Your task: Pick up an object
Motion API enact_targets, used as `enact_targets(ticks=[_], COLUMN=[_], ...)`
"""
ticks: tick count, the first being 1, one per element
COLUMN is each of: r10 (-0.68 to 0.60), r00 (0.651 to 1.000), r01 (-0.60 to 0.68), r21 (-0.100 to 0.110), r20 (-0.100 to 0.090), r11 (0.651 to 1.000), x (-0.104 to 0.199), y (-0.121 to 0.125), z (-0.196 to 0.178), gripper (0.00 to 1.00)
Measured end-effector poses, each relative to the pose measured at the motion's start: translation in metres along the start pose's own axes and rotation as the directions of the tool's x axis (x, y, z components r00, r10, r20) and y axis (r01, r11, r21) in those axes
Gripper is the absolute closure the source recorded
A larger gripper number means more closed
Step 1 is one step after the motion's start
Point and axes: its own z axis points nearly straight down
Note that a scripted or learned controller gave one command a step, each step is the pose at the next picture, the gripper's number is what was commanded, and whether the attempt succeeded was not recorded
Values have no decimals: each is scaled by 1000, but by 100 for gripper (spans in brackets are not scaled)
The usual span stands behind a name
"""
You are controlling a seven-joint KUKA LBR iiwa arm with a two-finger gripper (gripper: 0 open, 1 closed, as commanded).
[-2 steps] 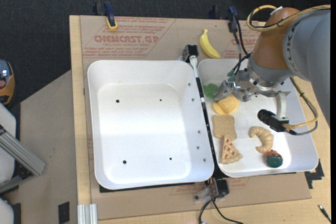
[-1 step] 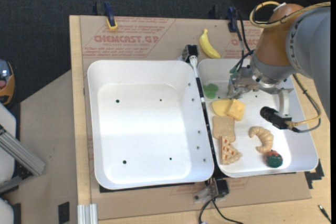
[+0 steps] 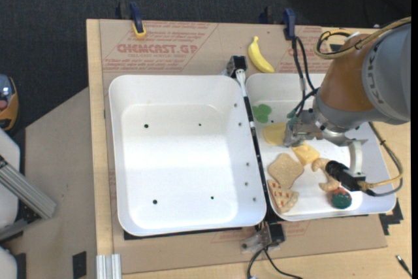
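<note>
So the arm is reached down into the right bin, with the jaws parked just over a pale yellow piece. Whether they're released or clenched can't be made out. A bread slice, pizza wedge and green piece are scattered nearby. A banana is left on the desk behind the bins.

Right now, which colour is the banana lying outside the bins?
Yellow; the banana shows best in the camera view.
</note>
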Motion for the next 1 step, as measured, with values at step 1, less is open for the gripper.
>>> enact_targets(ticks=[1], r10=[-5], r00=[1000], r01=[5], r21=[-15], r20=[3], r11=[1000], x=[14], y=[39], z=[-107], gripper=[100])
